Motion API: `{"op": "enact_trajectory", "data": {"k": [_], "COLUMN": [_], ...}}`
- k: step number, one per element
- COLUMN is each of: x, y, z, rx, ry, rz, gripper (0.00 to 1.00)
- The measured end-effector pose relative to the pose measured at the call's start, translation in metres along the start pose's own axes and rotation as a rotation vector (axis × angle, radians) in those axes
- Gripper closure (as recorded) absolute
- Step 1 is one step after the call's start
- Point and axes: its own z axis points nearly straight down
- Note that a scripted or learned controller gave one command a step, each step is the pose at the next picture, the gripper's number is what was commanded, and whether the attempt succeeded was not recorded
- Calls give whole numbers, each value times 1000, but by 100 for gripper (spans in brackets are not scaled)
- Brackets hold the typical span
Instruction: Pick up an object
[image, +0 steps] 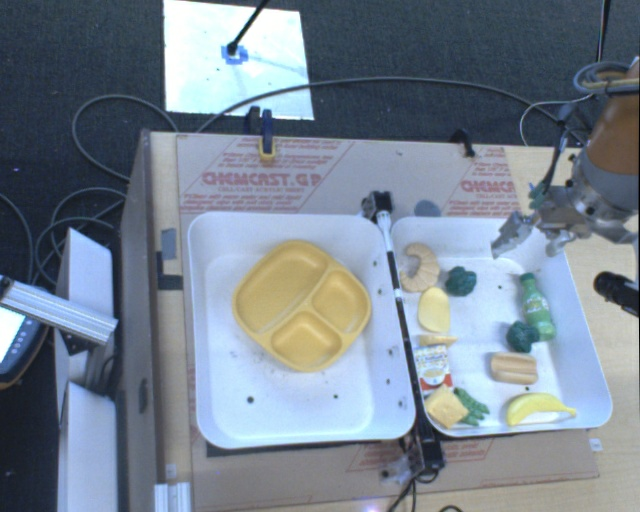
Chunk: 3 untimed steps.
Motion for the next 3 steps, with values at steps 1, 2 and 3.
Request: {"op": "enact_trajectory", "data": {"k": [1, 2, 3], "x": [35, 101, 57], "y": [6, 2, -13], "z": [127, 68, 159], "rx": [3, -1, 3], "ry": [1, 1, 0], "rz": [-1, -1, 2], "gripper": [0, 0, 0]}}
